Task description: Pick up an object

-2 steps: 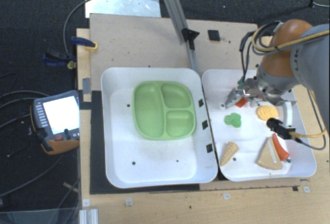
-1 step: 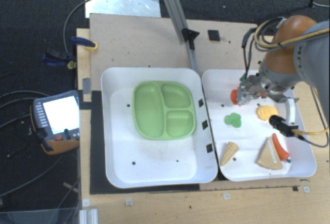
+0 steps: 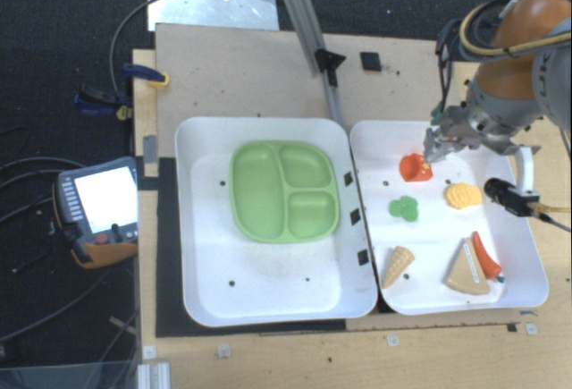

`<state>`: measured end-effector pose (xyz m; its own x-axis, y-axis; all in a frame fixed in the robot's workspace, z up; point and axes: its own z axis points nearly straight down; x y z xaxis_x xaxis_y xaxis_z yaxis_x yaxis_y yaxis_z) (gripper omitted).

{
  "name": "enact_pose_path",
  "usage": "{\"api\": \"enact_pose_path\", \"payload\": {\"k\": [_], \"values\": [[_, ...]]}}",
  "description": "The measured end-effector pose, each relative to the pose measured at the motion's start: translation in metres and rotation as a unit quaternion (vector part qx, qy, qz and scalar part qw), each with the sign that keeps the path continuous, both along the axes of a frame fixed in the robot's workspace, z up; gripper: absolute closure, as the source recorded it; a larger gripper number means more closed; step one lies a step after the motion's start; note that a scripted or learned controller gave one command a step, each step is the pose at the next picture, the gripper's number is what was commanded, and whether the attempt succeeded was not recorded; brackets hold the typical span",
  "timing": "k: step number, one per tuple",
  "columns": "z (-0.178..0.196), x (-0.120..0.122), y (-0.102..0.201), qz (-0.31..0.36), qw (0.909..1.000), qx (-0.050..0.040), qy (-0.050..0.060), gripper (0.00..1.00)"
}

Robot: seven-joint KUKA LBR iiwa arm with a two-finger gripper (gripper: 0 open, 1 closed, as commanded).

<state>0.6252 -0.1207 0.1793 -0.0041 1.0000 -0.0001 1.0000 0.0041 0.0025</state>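
1. as the right bin (image 3: 536,284) lay under the arm, it held five toys: one orange piece (image 3: 414,168), one green piece (image 3: 404,209), one yellow piece (image 3: 463,196), one cone (image 3: 397,265), one sandwich wedge (image 3: 472,267).
2. the left bin (image 3: 201,226) held one green divided plate (image 3: 285,191).
3. the gripper (image 3: 435,148) hung just above the orange piece; whether it clasped anything, i cannot tell.

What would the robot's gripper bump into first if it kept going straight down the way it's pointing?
Probably the orange toy. The gripper points down and a little left, tips right beside that toy in the right bin. Depth is hard to judge from above, so it might slip past and meet the bin floor instead.
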Motion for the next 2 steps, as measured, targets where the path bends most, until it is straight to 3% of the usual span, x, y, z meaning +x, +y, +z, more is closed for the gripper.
{"api": "enact_pose_path", "payload": {"k": [1, 2], "values": [[0.044, 0.001, 0.0, 0.0, 1.0, 0.0, 0.0, 1.0], [0.035, -0.025, 0.045, 0.001, 1.0, -0.0001, 0.001, 1.0]]}}
